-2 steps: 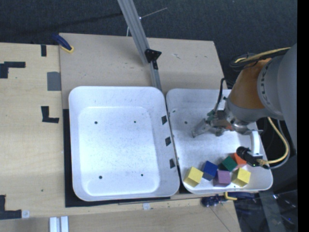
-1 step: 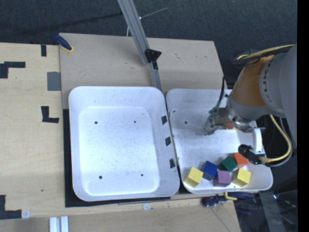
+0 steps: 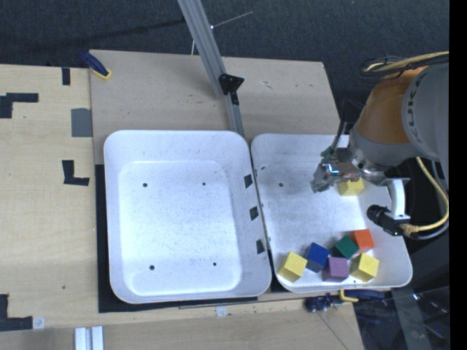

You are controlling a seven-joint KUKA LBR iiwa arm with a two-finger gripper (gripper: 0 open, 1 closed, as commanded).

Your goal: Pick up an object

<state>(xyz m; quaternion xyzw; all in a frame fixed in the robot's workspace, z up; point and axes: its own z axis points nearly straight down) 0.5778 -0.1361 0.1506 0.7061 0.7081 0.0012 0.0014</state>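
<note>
Yellow block (image 3: pixel 352 187) squarish, no clear long axis, beside gripper (image 3: pixel 326 179), grip state unclear

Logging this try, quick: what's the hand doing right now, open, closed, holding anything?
Hand: low over the right bin, next to a yellow block; open or closed cannot be told, and no block is visibly held.

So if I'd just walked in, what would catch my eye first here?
Probably the big grey arm with its orange band, reaching in from the right over the right-hand bin. Its gripper hangs low in that bin beside a yellow block. Next, the cluster of coloured blocks at that bin's near edge, while the left bin shows bare white.
</note>
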